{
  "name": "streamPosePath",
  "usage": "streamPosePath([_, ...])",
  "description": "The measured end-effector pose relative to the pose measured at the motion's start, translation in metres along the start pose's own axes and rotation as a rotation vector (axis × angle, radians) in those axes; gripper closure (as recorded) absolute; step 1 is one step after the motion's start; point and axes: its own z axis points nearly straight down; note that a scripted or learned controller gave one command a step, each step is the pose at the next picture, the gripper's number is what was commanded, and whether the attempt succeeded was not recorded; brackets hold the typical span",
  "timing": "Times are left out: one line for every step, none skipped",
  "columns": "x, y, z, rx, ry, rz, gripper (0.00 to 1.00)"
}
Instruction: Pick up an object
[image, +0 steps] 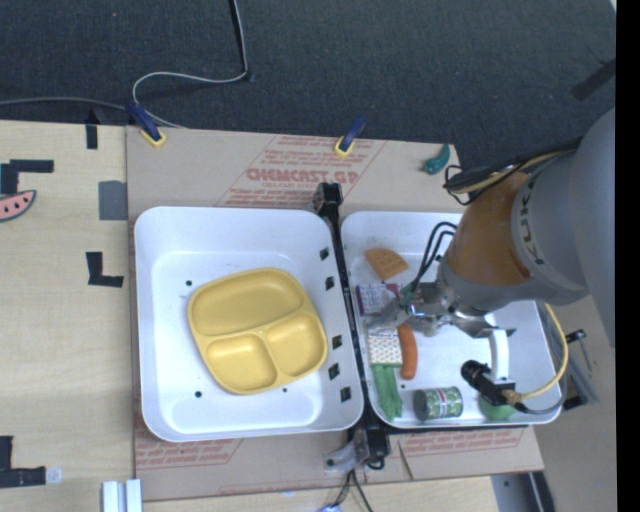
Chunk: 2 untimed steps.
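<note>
Can't tell whether the tool (413, 308) is open or closed: from above its tip is just a small metal cluster. It hangs over the mid part of the view-right bin (530, 425), nearer the wall shared w/ the other bin, at the end of the arm (520, 240), which is grey w/ an orange band.

Just below the tool in the pic lies an orange stick (407, 353). It is smooth, rounded at both ends and runs approx. top-to-bottom. Against its view-left side is a flat square pad (385, 347), pale w/ a fine checked pattern. Above the pad, just beside the tool, sits a small crinkly packet (372, 297), pinkish-white. Further toward the far wall is a tan wedge (386, 262), matte, flat.

Near the front wall lies a long green piece (386, 390), glossy. Next to it is a short green can (438, 403) on its side w/ a printed label. A small green lump (496, 407) sits toward the front corner.

The view-left bin (160, 300) holds a yellow tray (258, 330) of smooth plastic, w/ 3 compartments and rounded corners, turned diagonally.

Both bins are shallow white plastic, side by side, w/ black clips along the shared edge. They rest on a cardboard sheet (230, 165) w/ red print, on a pale wood table (60, 350).
</note>
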Motion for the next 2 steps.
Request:
streamPosePath([0.0, 0.003, -0.012, -0.009, -0.001, 0.001, 1.0])
streamPosePath([0.056, -0.02, -0.149, 0.004, -0.001, -0.001, 1.0])
